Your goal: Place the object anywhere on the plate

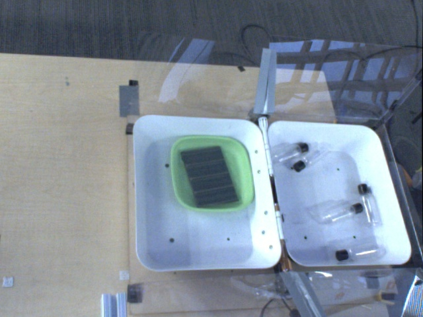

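I inspected both bins for clearance. In the left bin point(152, 243) the green plate point(246, 177) sat toward the back, and a dark ribbed block point(209, 176) covered most of its middle — only the plate's rim band lay bare around it. The floor in front of the plate and along the left wall was open for approach from above. In the right bin point(390, 177) five clear vials with black caps point(299, 166) lay scattered: two near the back-left corner, two at the right side, one point(350, 253) along the front wall. Between these groups the centre floor stood free — passable. The raised divider point(271, 183) between the bins barred any low crossing.
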You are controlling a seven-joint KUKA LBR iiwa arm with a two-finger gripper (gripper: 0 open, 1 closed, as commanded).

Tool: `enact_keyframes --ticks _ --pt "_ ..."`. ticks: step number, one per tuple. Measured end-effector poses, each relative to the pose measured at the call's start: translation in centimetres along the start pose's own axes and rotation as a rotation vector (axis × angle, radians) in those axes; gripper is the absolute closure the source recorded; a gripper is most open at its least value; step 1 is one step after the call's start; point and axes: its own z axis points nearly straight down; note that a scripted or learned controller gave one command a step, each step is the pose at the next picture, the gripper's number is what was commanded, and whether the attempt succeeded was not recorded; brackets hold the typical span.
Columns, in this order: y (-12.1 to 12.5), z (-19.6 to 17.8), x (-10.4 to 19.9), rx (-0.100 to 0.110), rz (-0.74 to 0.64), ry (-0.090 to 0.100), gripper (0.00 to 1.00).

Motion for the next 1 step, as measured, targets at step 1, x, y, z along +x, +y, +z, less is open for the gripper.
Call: enact_keyframes --ticks 1 --pt "0.0 -0.01 0.0 0.0 0.0 0.0 0.0"
